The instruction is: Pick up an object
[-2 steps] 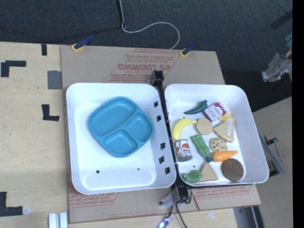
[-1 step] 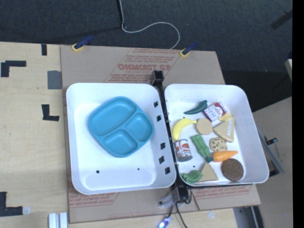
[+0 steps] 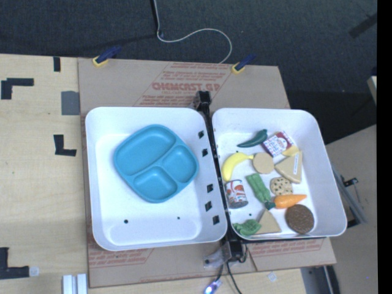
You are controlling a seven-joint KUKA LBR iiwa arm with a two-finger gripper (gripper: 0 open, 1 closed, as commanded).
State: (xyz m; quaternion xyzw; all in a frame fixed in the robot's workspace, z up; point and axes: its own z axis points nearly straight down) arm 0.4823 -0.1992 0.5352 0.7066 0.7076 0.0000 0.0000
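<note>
The right bin (image 3: 318, 136) holds several toy foods. A yellow banana (image 3: 234, 163) lies near its left wall, with a dark green pepper (image 3: 252, 139) above it and a small can (image 3: 236, 193) below. An orange carrot (image 3: 289, 200), a brown round patty (image 3: 300, 218), a cookie (image 3: 280, 185), a cheese wedge (image 3: 290, 166) and a red packet (image 3: 275, 144) lie toward the right side.
The left bin (image 3: 101, 164) carries a blue divided plate (image 3: 155, 162). Both bins sit on a cardboard sheet (image 3: 177, 81) on the wooden bench. A white cable (image 3: 184, 38) loops over the dark floor at the back.
</note>
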